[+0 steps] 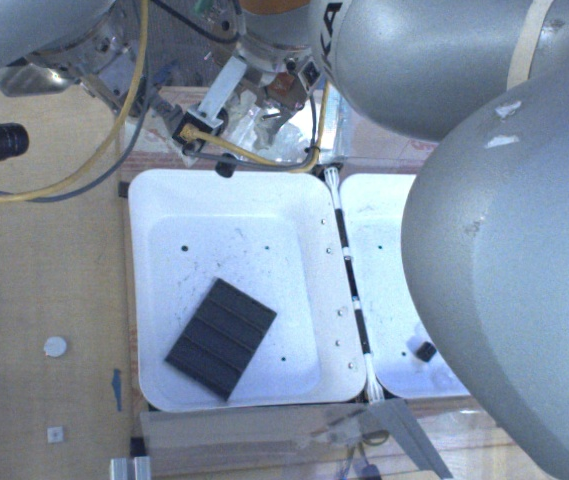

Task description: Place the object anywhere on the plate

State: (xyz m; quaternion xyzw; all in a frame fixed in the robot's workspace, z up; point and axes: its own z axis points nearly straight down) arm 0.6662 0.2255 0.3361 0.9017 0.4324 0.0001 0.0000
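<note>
Your object, likely the small black piece (424,350), lies near in the right bin (379,248): probably light and stiff, so pinch across it. The ribbed slab (221,338) lies in the left bin (224,228). The hand (274,128) hangs far; its grip you cannot tell.

Left bin (159,213) & right bin (376,230) side by side on worktop (44,268); sm. white disc (55,346) left of left bin.

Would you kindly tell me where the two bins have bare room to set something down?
The left bin is bare across its far half, between the far wall and the dark slab, and along its right wall. Its near-left corner is crowded by the slab. The arm hides most of the right bin.
</note>
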